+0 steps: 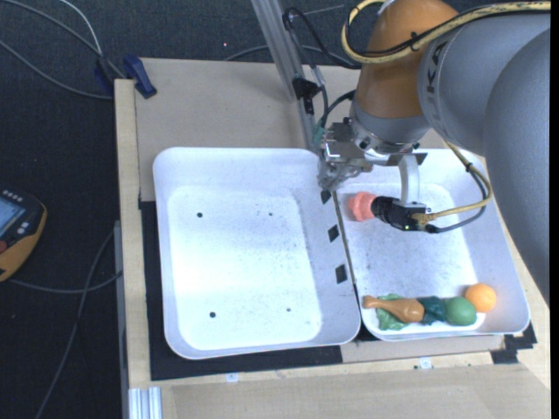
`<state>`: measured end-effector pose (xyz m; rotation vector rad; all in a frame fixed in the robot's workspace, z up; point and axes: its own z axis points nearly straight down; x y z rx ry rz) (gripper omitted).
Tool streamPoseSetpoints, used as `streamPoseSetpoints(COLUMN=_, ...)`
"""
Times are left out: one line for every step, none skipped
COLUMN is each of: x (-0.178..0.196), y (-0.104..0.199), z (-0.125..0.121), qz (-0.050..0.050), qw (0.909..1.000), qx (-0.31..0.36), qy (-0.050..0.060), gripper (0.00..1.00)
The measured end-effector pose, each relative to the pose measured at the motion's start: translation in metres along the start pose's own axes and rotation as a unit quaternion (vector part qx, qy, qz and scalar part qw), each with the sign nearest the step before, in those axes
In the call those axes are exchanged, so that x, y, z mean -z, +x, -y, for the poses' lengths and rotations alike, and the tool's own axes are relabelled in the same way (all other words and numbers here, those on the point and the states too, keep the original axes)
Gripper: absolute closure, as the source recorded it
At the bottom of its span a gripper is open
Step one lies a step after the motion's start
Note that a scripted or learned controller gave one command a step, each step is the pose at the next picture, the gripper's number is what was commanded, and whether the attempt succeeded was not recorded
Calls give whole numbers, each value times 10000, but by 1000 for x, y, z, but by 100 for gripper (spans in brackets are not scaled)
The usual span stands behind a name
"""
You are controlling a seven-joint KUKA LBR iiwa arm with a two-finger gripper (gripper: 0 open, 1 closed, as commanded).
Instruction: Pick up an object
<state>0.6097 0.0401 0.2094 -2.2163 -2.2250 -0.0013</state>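
While arm (410,68) hovers — two bins (236,251), four objects (410,308).

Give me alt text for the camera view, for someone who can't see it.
A grey and orange robot arm reaches from the right over the right white bin, its gripper low near the bin's far-left corner beside a pink object. An orange ball, green object and drumstick toy lie along the near edge.

Brightness: even and fairly bright, light from above.
Glare: the left bin (236,251) looks washed out on its white floor; the orange band (397,59) has a soft shine.
Shadows: weak, short ones under the arm (489,77).
Sharpness: a little soft, grainy; the dark floor (52,147) loses detail.
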Motion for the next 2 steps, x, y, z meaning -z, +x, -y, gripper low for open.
streamPoseSetpoints(x=20, y=53, z=8, qz=-2, qw=10000, qx=2, qy=-10, gripper=100)
streamPoseSetpoints(x=19, y=50, z=8, qz=5, qw=10000, qx=-17, qy=-3, gripper=0)
